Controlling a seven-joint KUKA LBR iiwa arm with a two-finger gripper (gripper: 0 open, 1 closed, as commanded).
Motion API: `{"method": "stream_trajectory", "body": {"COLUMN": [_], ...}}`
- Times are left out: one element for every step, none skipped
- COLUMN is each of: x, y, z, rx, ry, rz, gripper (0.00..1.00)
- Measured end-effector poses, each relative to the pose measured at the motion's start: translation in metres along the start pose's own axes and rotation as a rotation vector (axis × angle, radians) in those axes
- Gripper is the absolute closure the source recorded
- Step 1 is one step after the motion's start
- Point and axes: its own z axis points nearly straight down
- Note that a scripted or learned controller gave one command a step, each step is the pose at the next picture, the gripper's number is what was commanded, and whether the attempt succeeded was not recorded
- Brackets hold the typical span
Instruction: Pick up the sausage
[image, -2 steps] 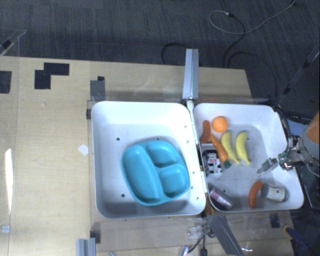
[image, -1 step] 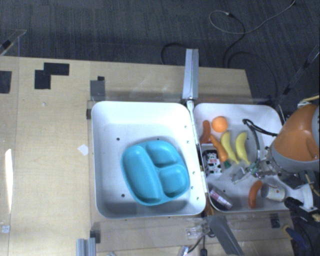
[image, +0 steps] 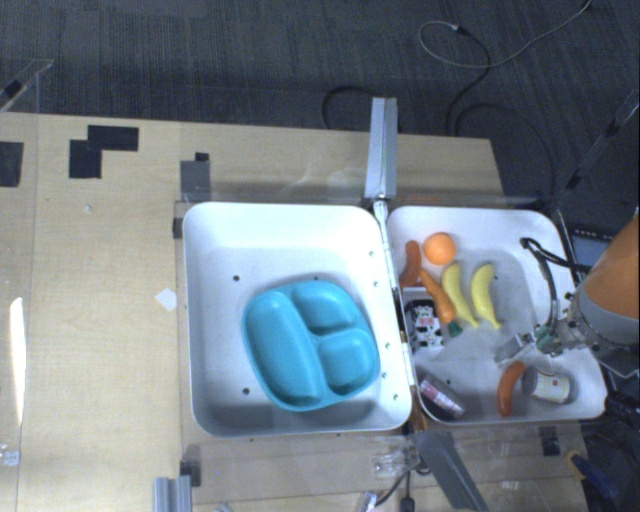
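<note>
Here: one sausage (image: 510, 388), two bananas (image: 470, 293), one orange (image: 439, 247); gripper (image: 545, 343) state unclear.

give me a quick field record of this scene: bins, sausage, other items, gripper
left bin: holds a blue divided plate
right bin: holds food items and small objects
sausage: red-orange, near the right bin's front edge
bananas: two, yellow, side by side, mid bin
orange: toward the back of the right bin
carrot: left of the bananas
gripper: low over the right bin, just above-right of the sausage
</note>
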Motion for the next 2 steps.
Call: {"method": "stream_trajectory", "body": {"x": [0.0010,0.0011], "y": [0.0031,0.0030], "z": [-0.0116,-0.0116], "rx": [-0.005,-0.005], "ry": [0.001,0.001], "rz": [-0.003,-0.004], "gripper": [1.00,0.00]}}
